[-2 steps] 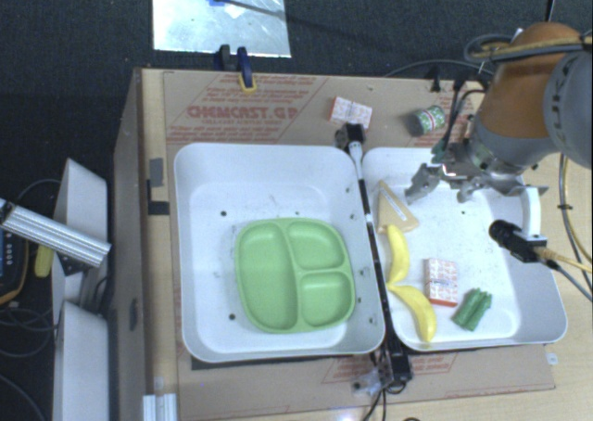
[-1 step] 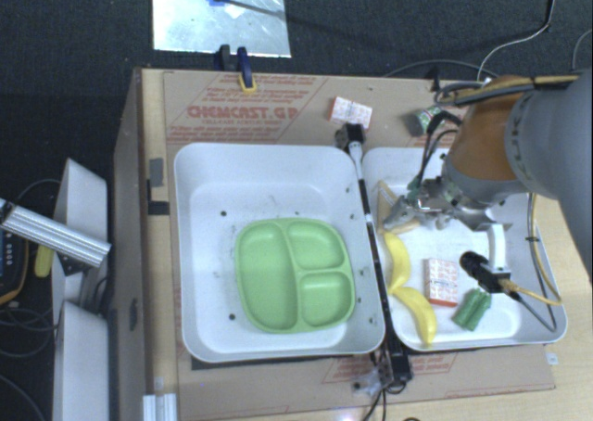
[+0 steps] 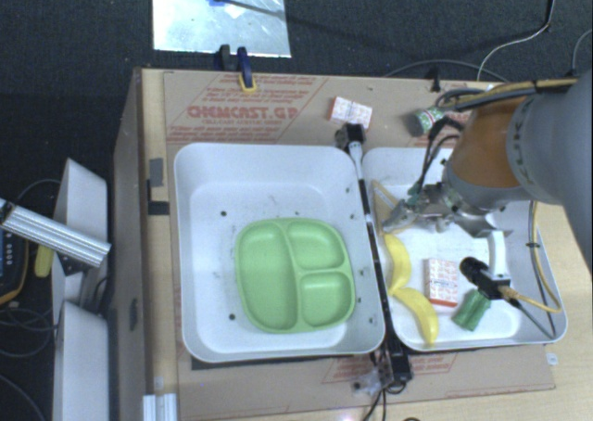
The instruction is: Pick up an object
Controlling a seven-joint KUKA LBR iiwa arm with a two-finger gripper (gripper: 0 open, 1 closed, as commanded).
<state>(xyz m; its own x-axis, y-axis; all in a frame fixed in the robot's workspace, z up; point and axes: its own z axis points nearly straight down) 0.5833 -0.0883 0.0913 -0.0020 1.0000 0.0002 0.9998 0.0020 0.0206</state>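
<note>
A yellow banana [image 3: 405, 282] lies along the left side of the right bin [image 3: 540, 325]. Beside it are a small red-and-white box [image 3: 442, 281] and a green cylinder [image 3: 470, 311] near the front wall. My gripper [image 3: 414, 211] hangs low over the back left part of this bin, just above the banana's upper end. Nothing shows in its grasp.
A green divided plate [image 3: 295, 274] fills the middle of the left bin [image 3: 199, 169]. On the cardboard behind the bins lie a small patterned packet [image 3: 350, 111] and a small green-white object [image 3: 428, 120]. The arm's grey and orange body covers the right bin's back right corner.
</note>
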